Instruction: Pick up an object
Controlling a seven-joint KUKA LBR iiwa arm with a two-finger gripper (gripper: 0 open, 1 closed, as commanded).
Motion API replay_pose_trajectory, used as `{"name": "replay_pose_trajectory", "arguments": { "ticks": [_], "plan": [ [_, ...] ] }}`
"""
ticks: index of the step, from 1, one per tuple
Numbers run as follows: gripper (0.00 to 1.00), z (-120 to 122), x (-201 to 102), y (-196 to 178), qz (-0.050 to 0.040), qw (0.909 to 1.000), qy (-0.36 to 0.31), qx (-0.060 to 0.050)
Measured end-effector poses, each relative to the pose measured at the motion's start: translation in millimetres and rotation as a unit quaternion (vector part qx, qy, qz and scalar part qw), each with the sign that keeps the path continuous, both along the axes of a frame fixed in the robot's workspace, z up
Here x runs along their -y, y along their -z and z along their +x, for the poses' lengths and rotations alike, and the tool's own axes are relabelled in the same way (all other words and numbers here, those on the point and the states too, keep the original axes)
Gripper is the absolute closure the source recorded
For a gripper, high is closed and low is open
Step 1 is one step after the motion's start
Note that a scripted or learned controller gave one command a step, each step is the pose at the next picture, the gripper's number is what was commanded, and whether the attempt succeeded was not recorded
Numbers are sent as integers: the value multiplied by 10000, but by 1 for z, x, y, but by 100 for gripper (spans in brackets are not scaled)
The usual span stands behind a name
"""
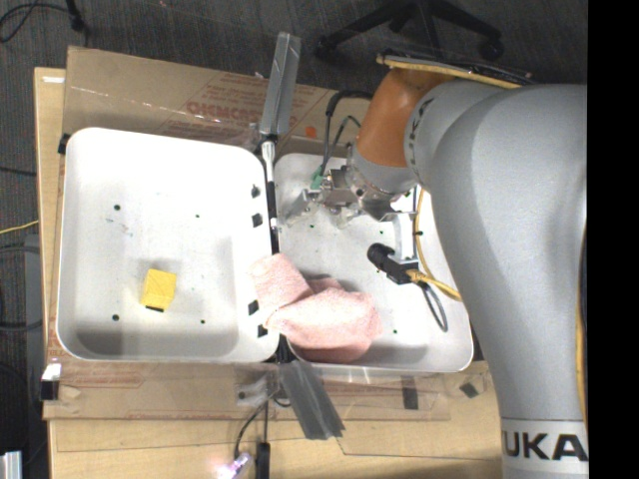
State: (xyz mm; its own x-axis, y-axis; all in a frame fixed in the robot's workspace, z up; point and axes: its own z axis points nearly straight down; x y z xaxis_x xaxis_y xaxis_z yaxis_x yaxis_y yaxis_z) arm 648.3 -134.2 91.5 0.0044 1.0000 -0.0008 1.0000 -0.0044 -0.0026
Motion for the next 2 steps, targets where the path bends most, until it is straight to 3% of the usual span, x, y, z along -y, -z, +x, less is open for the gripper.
{"name": "replay_pose_trajectory", "arguments": {
  "ticks": [1,2],
  "plan": [
    [100,0,-1,-10,1,10000,-22,-5],
    [100,-37,-51,-101,5,9971,-758,5]
  ]
}}
